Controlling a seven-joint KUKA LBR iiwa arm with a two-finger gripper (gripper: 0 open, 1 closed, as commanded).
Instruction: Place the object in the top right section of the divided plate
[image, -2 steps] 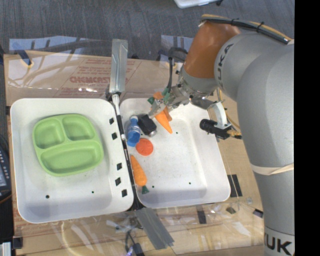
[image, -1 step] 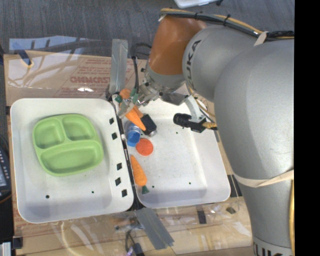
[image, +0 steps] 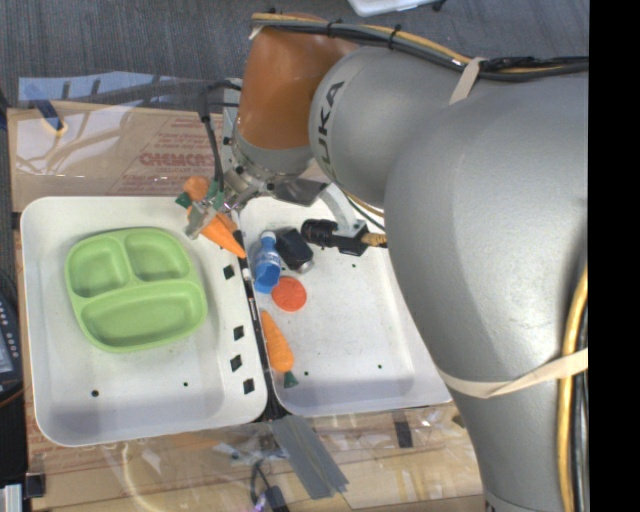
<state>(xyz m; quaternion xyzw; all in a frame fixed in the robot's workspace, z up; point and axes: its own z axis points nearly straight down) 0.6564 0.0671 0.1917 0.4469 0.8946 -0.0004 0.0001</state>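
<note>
- Pincer low at left bin's upper right rim, apparently clamped on orange carrot — clear of bin floor for transfer.
- Green divided plate just left — top right section near carrot.
- Second carrot, blue bottle in right bin.

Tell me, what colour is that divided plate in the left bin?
Light green: the divided plate shows clearly in the camera view, in the left bin.

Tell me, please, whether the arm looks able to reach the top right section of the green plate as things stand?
Probably yes. The end effector hangs just beyond the green divided plate, near its top right section, and nothing stands between them.
</note>
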